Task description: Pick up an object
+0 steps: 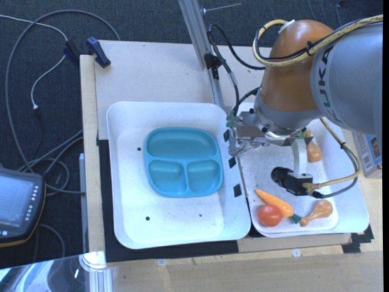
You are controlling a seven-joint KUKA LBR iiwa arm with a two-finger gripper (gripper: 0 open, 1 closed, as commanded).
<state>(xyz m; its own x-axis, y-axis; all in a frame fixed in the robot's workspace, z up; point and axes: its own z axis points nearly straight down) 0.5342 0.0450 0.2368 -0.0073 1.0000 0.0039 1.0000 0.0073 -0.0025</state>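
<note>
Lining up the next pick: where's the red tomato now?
In the camera view, the tomato sits in the right bin near its front edge, just below the carrot, with a tan gourd-shaped piece to its right.
</note>
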